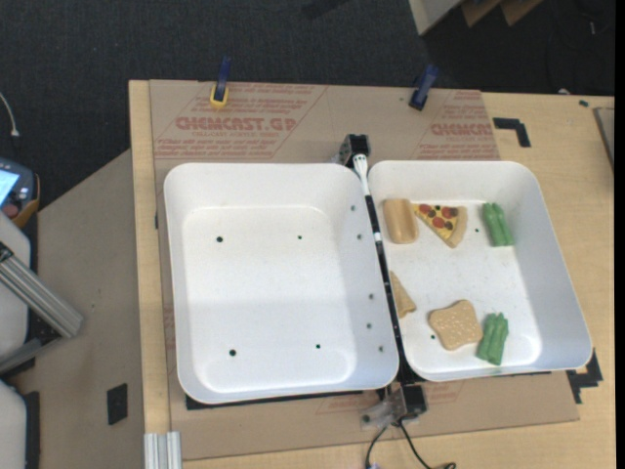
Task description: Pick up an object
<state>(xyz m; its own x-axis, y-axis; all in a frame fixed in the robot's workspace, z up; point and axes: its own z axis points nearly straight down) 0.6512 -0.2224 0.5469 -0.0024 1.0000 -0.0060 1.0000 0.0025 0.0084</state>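
On the right, gripper: I cannot tell its state from this vantage, so I plan for either.
Nearest candidates: two green pieces, upper green piece [497, 224] and lower green piece [492, 338], by the right bin's [552, 262] outer wall.
Crowding risk: lower green piece touches the toast slice [455, 324]; I judge a descent there could shove one or lift both.
Flat-item risk: pizza slice [441, 221] lies low, just beside the bread roll [398, 220]; a closing grasp may skate over it.
Wall risk: tan wedge [400, 295] sits against the divider; I expect a rim strike.
Left bin [178, 262]: no target for me.
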